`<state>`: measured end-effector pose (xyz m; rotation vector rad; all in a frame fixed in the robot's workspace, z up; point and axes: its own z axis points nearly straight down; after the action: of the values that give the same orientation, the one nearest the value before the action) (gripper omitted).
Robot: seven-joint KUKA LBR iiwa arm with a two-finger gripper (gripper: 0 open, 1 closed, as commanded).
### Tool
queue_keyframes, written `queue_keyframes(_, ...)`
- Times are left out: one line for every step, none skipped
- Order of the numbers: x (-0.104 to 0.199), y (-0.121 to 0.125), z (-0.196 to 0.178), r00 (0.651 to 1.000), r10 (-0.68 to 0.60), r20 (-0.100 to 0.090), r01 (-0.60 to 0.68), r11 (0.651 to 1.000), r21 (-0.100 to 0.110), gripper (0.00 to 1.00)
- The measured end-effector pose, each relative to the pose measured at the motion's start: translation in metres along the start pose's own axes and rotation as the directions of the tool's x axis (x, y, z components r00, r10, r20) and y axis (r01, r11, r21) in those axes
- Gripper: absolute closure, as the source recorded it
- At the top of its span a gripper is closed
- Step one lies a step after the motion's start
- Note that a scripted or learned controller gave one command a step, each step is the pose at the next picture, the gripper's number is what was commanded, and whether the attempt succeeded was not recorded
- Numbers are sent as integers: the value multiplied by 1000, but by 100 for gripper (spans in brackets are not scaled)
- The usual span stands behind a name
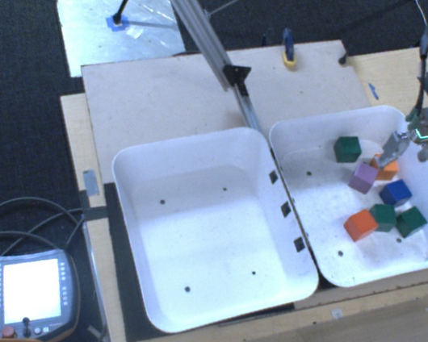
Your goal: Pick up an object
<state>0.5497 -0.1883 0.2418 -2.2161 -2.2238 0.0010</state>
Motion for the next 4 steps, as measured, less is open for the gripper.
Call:
queue_keyframes(0, 1, -2, 1000, 0, 1, 0, 1000, -4, 0)
queue_keyframes(-4, 0, 60, 1000, 2, 0, -2, 1000, 2, 0)
queue_keyframes(-7, 3, 119, 1000, 1, 5, -1, 1000, -7, 0)
queue_keyframes(-9, 8, 124, 1000, 1, 10, 0, 1000, -25, 0)
